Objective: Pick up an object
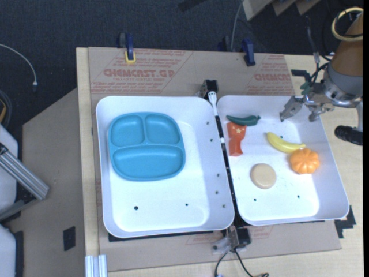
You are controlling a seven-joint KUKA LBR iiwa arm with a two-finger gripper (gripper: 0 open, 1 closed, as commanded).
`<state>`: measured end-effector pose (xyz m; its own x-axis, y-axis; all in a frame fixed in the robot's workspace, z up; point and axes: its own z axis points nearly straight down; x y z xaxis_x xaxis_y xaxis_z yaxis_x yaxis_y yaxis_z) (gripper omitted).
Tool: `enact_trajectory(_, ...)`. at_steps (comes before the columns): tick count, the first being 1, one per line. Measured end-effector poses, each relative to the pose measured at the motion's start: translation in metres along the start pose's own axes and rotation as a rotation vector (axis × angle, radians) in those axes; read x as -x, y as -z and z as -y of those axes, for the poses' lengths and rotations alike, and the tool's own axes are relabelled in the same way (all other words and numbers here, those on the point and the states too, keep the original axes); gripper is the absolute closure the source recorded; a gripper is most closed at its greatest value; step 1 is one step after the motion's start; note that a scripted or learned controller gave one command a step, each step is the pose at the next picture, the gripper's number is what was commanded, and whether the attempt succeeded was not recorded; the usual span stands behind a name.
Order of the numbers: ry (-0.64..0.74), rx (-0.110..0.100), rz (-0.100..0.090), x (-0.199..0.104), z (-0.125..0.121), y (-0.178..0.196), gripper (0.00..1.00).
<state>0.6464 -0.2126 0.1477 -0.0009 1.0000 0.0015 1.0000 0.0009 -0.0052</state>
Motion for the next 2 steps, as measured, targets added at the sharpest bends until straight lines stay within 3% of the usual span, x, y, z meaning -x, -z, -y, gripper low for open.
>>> enact_trajectory(1, -0.001, 0.001, -0.002, 0.005, 0.008, -0.053, 0.0)
enact_trajectory(2, 0.001, 0.007, 0.002, 0.005, 0.006, -0.039, 1.0)
